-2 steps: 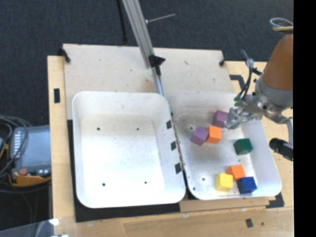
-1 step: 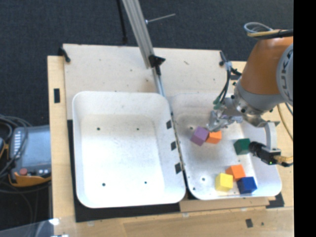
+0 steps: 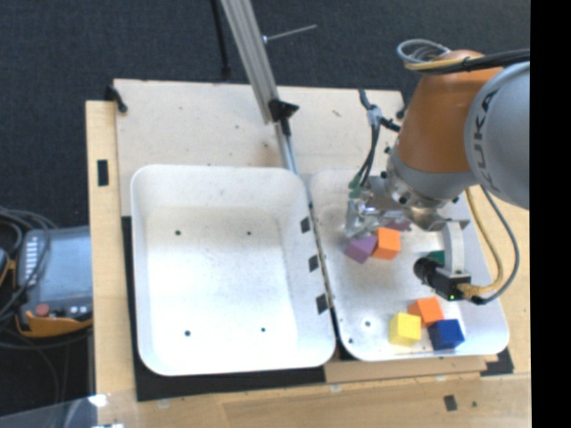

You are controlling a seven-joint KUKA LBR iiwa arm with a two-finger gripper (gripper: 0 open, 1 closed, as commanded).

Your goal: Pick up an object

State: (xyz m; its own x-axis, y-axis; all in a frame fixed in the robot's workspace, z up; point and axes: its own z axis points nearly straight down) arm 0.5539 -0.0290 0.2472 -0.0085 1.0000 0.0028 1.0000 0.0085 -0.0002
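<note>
Camera view is showing a pale wooden bench (image 3: 205,119) standing on dark carpet, a metal pole (image 3: 254,56) leaning over it. Right bin (image 3: 477,341) is holding a purple block (image 3: 359,250) touching an orange block (image 3: 388,242), with a yellow block (image 3: 405,328), small orange block (image 3: 430,308) and blue block (image 3: 447,333) nearer. Gripper (image 3: 364,224) is hovering over the purple block; how far its pincer is spread I cannot tell. Left bin (image 3: 143,185) is sitting alongside.

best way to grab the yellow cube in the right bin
Come straight down on the yellow cube and close on its near and far faces. The blue cube sits close on its right and the orange cube just behind, so its left and front sides look freest.
</note>
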